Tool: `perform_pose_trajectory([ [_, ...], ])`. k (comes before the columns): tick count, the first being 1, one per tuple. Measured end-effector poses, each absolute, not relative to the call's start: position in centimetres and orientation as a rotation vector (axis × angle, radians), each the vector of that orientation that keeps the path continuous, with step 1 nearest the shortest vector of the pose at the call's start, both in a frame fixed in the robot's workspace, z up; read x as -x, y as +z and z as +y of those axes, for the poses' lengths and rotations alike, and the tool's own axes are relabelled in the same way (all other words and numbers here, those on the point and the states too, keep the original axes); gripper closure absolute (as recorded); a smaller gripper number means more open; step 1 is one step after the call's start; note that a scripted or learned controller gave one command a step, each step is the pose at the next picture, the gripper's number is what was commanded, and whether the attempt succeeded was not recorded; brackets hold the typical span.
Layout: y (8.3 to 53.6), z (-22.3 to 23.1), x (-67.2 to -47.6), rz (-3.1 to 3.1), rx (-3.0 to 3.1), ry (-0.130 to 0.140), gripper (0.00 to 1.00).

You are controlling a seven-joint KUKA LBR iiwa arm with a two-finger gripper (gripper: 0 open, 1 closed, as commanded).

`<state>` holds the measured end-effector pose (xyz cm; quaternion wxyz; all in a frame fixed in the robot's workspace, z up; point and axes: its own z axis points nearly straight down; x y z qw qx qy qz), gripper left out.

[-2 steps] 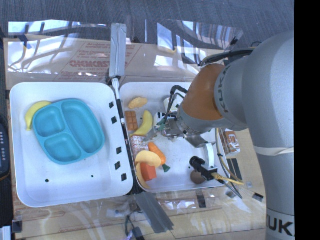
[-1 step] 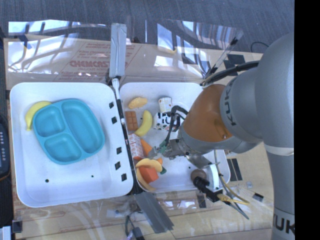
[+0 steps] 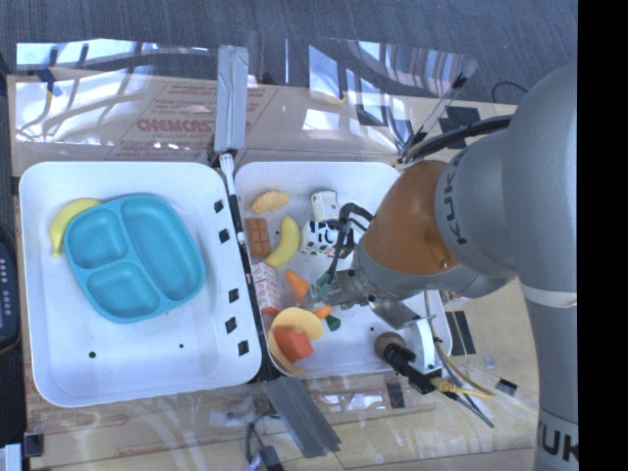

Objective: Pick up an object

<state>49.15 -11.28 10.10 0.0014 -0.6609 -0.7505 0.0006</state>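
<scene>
left bin (image 3: 39,361) | blue divided plate (image 3: 135,255) | yellow banana (image 3: 67,220) under plate's edge

Two white bins (image 3: 39,263) — one blue tray (image 3: 132,256), two bananas (image 3: 286,243).

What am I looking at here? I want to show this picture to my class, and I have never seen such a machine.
This is one camera looking down on a bench with two shallow white bins. The big grey and orange shape is a robot arm reaching in from the right. Its gripper hangs low over the right bin, among toy food: a banana, a chocolate bar, a bread roll, a carrot and a yellow bowl with a red block inside. The left bin holds a blue divided plate with a second banana beside it. I cannot tell whether anything is held.
</scene>
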Motion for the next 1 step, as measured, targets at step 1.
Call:
perform_pose_trajectory([
  [1,19.41,-4.01,-55.36,-2.331,2.107,-0.006,1.00],
])
